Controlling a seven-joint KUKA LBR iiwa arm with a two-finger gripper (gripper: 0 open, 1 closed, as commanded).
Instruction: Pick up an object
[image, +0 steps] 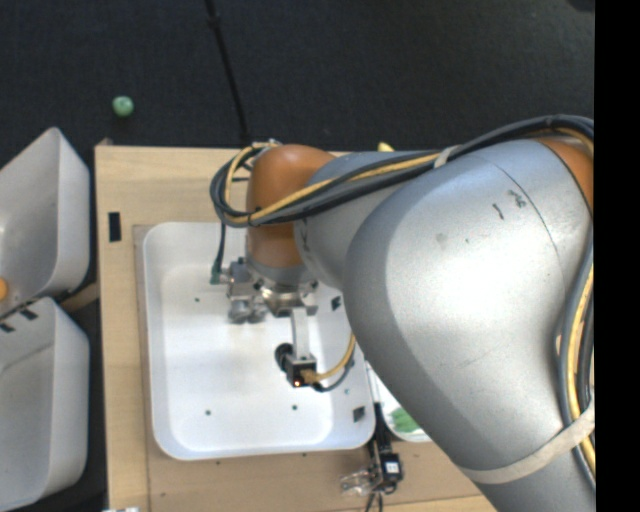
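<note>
The large grey KUKA arm, smooth and rounded in its casing, enters from the right and covers much of the bench. An orange band caps the wrist section, and yellow and black cables loop beside it.

Below the orange band, the metal two-finger gripper sits low over the shallow white plastic bin, near the upper middle of the bin floor. Its state cannot be told from this angle, as the wrist body hides most of it. A small black attachment with a lit orange point hangs just below and to the right of the gripper, over the bin floor.

The bin has rounded corners and a raised rim, and its floor is smooth with a few small dark dots. No object can be made out between the gripper parts. At the bin's lower right corner, partly hidden under the arm, a green and white object shows past the rim; its shape cannot be told.

The bin rests on a pale wooden bench top. To the left of the bin, off the bench, stand two white moulded containers. Well above the bin, a small green ball lies on the dark floor.
</note>
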